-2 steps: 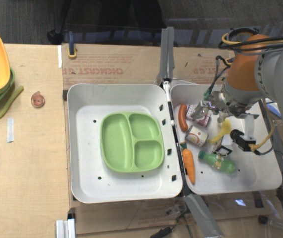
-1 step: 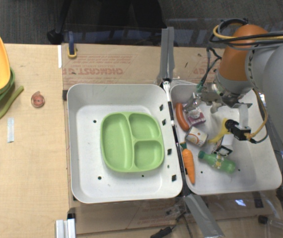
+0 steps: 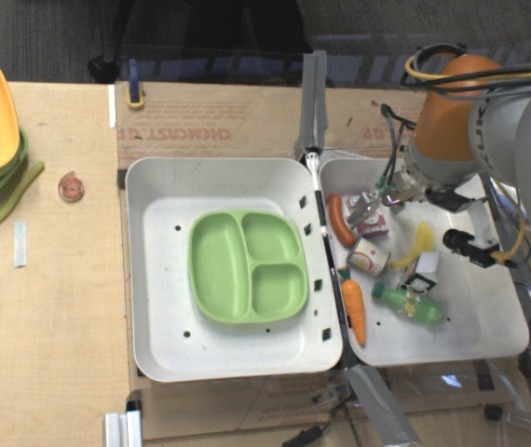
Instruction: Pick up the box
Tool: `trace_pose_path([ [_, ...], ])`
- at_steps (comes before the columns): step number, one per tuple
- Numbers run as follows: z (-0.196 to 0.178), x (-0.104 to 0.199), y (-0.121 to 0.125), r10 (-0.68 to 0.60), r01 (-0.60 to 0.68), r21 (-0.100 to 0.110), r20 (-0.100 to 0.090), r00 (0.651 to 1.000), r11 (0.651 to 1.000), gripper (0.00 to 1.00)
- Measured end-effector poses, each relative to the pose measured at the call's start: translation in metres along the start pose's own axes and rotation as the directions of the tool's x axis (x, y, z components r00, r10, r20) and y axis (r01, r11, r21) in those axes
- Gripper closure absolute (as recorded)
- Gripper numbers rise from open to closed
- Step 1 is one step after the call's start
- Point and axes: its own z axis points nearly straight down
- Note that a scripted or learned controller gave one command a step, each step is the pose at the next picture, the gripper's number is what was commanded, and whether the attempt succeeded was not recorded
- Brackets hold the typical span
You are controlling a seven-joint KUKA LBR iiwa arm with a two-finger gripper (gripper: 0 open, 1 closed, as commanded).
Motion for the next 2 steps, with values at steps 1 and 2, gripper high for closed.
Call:
trace_pose_path([
  [1,-0.009,-0.002,-0.001,0.004,-0.004,-0.001,0.001,1.000,1.000,1.00],
  [2,-0.100,0.019,0.031,0.104,-0.104,-0.001,0.001,0.995,0.995,1.00],
])
